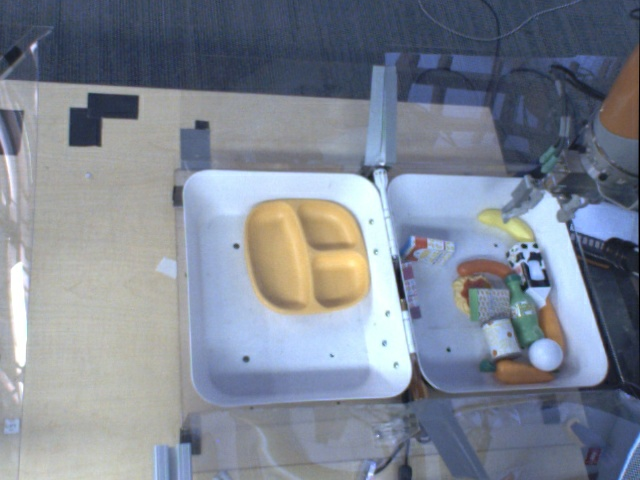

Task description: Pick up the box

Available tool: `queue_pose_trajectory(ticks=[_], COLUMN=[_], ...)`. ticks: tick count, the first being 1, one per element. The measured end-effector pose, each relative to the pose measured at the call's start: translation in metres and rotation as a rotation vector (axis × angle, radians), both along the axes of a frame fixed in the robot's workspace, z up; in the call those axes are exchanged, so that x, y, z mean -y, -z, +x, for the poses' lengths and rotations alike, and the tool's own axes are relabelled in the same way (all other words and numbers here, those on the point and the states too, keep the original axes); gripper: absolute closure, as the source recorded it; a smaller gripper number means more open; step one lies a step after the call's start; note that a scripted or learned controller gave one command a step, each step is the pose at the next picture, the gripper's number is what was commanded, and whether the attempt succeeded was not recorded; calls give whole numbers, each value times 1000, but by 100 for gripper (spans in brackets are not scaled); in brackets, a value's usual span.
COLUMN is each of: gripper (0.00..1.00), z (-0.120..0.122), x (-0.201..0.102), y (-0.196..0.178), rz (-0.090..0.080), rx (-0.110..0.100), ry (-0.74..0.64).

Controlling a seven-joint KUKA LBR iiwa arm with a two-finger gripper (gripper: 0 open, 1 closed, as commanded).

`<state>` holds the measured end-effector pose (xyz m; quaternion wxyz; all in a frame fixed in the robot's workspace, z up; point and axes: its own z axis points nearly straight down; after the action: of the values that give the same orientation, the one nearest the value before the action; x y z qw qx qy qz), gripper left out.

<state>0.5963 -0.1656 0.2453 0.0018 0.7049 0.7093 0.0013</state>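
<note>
Nearest my camera is the front edge of the pale wooden counter (100, 368), which carries everything else. On it sit two shallow white bins side by side. The left bin (215, 348) holds a yellow divided plate (305, 255), lying flat in its far half.

The right bin (440, 358) is crowded. The arm (620, 128) comes in from the right, and its gripper (542, 204) hangs over the bin's far right corner. From here the fingers (518, 200) look spread apart with nothing between them.

The box (428, 250) is a small white carton with red and blue print, lying on its side in the left part of the right bin, near the divider between the bins. Its long axis runs roughly left to right across my view, tilted slightly. It is well apart from the gripper. I cannot read any of the print on it, and I cannot tell which end is its top.

To its right a banana (506, 224) lies just below the fingers. A sausage (484, 267) lies between the box and a black-and-white spotted piece (527, 260). Nearer me a green bottle (523, 313) lies beside a can (500, 338). A white ball (545, 354) touches a carrot (515, 371) at the near edge.
</note>
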Motion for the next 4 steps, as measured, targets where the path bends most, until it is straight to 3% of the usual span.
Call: queue_pose_trajectory(ticks=[1,2,3,4], gripper=[0,0,0,0], z=[25,14,73,25], x=[-40,-58,-99,-73], y=[101,133,58,149], rz=[1,-1,0,-3], rx=[-2,4,4,17], ry=[68,-114,-88,-335])
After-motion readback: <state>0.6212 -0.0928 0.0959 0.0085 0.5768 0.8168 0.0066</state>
